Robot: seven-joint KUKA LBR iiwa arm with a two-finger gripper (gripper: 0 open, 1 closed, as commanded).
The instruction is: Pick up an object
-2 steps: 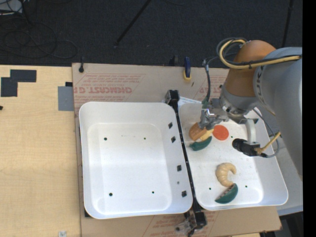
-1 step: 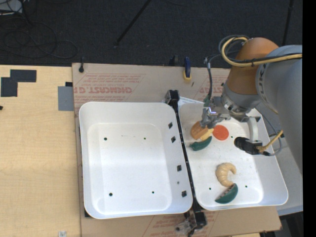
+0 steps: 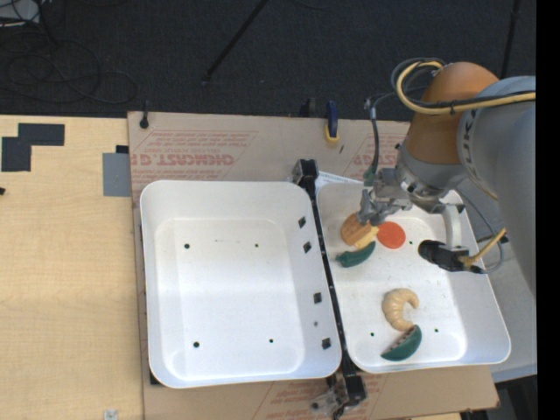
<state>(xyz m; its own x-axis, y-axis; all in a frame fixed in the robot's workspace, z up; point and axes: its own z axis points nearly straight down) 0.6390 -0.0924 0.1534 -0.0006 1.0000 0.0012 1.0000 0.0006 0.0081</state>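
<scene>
Item: bench with two shallow white bins side by side on a cardboard sheet [image 3: 219, 147], which lies on a pale wood bench [image 3: 61, 278]. Nearest edge: red print on the cardboard, partly hidden by the bins and unreadable. Left-hand bin [image 3: 219, 278]: plain white floor with small dark holes. Right-hand bin [image 3: 464, 322], holding all the loose objects, near to far: a dark green wedge [image 3: 402, 344] at the near wall; a pale croissant-shaped piece [image 3: 401, 307] just behind it, the two touching or nearly so; a green curved piece [image 3: 357, 255] near the dividing wall; a red disc [image 3: 391, 235]; a tan rounded piece [image 3: 355, 231] just beside the disc. The gripper [image 3: 374, 210] sits directly over the tan piece and the disc's edge; whether the claw is released or clenched cannot be told. The grey arm [image 3: 499, 147] enters from the right. Far side: red lettering on the cardboard, upside down, apparently "CHEMCAST"; a blue clamp [image 3: 332, 122] on the sheet's far edge.
</scene>
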